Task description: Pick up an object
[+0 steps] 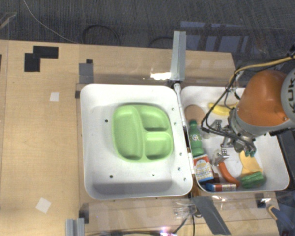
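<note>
- The orange carrot-shaped toy lies in the right bin, just below the gripper in the view, its long axis slanting down toward the right.
- I can't tell how the gripper stands.
- A yellow wedge sits just beside it; the green divided plate lies well apart in the left bin.

Two white bins sit side by side on the wooden bench. The left bin holds a green divided plate near its centre. The grey arm with its orange band hangs over the right bin, the gripper above clutter: a green bottle at nine o'clock, a small carton at seven o'clock, a yellow piece at four o'clock.
</note>
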Tool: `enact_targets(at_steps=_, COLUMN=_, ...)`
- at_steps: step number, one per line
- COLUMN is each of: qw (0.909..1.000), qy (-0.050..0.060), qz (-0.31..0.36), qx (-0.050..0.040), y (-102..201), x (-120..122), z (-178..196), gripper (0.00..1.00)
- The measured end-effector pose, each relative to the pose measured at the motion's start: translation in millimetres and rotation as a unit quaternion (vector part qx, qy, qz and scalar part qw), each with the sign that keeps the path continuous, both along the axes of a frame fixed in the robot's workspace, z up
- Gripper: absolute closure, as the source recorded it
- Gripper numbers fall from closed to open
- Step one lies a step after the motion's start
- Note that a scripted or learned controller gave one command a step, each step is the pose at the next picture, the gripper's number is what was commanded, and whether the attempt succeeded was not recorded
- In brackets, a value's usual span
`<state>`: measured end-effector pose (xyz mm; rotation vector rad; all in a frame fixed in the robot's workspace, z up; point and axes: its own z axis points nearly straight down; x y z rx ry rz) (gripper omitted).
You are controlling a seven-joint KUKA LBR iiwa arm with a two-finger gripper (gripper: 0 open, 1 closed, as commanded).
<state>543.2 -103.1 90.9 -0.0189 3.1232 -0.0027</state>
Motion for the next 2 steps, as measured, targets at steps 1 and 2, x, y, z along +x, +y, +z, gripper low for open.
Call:
enact_targets(at_steps=1, qw=0.9960, qy=0.003, qz=-0.090, qx=0.0016, y=-33.8, x=105.0, z=-2.9, gripper=0.00)
enact_targets(at_steps=2, qw=0.9962, qy=-0.005, qz=-0.087, qx=0.0012, y=-32.5, x=109.8, z=13.3, gripper=1.00)
